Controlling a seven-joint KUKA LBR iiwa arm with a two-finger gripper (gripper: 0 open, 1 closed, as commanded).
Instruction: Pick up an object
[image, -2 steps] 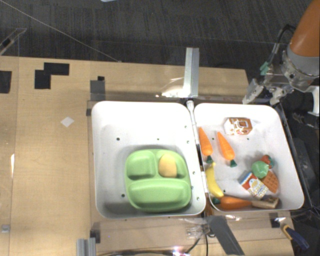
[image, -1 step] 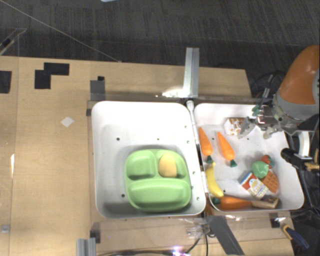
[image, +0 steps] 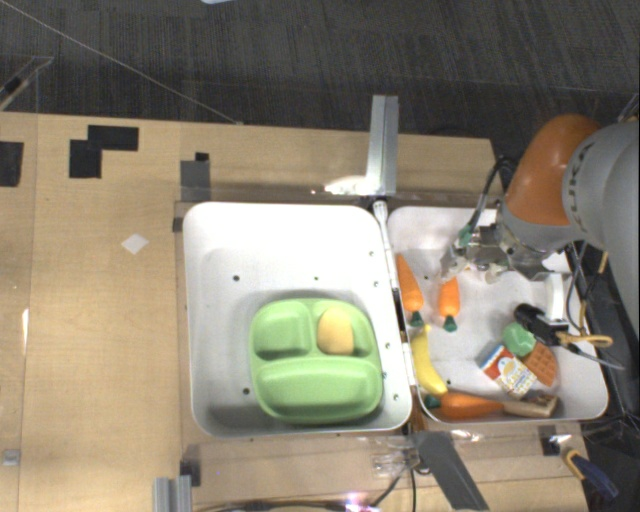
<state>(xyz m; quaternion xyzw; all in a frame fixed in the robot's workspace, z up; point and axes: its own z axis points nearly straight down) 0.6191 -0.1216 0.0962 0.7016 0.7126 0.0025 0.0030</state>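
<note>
Hovering tool (image: 462, 252) just above small carrot (image: 449, 299), right bin (image: 590, 400)

Light wooden bench (image: 90, 330) marked with black squares (image: 103, 148); dark carpeted floor (image: 300, 50) seen beyond; metal bracket post (image: 384, 145) fixed at bench rear

The grey arm (image: 605, 185) reaches in from the right edge of the view, its thick last link slanting toward the upper middle of the right side. Its orange band (image: 545, 170) shows as a rounded dome just above the wrist, facing the camera. Below the band, the wrist turns down and to the left, ending in the pincer (image: 472, 252), a cluster of dark and metallic parts with cables running along it, pointing down at a slant
</note>
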